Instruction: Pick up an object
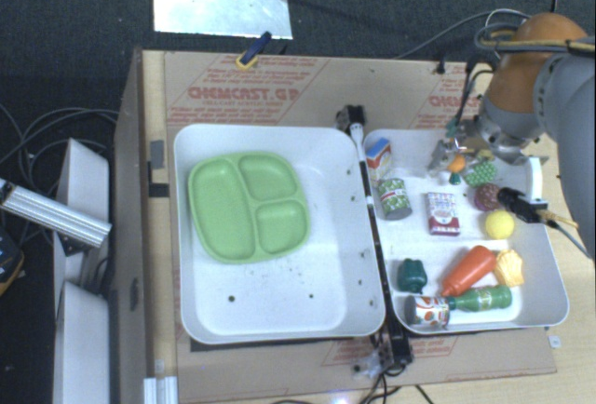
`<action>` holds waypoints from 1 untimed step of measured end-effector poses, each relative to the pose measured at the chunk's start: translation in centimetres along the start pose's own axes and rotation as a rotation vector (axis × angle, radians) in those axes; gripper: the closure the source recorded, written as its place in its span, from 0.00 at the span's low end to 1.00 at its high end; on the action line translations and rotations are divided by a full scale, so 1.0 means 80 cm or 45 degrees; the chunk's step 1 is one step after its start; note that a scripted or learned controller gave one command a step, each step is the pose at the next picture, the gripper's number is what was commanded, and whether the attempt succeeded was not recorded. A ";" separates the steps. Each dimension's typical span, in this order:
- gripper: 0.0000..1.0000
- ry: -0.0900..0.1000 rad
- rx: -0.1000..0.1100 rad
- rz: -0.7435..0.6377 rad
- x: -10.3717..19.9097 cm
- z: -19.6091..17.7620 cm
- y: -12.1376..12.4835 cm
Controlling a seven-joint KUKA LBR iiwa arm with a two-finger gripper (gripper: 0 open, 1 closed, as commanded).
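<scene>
- The counter carries two white bins side by side: the left bin at 9 o'clock holds a green tray, and the right bin at 3 o'clock holds all the small items.
- The arm reaches in from 3 o'clock, bent down over the far end of the right bin.
- The hand sits low at that bin's 12 o'clock end; how it stands, apart or together, I cannot tell, and nothing is plainly clamped in it.
- Progress, as I judge it: the pick is not yet done. Every item appears to lie in the bin, none lifted. What is left is to close on one item and raise it.
- The likeliest target is a small orange piece just below the hand at its 6 o'clock, very near or touching; which, I cannot say.
- A green dotted piece lies just beside the hand at its 4 o'clock.
- Farther from the hand, toward its 5 o'clock: a dark red ball, a lemon, a carrot, a green bottle.
- At its 6 to 8 o'clock: a red packet, a can, a blue-topped carton.
- At the bin's near end, well apart from the hand: a dark green pepper.
</scene>
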State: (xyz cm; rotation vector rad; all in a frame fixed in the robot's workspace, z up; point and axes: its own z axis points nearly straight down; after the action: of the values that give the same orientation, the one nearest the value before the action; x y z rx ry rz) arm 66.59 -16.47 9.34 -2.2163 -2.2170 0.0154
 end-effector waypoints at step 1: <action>1.00 0.000 -0.020 0.000 -0.022 -0.103 -0.116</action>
State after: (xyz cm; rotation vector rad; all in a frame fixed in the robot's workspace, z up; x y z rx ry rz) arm 57.44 -18.23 17.68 -2.2237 -2.2252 -0.0017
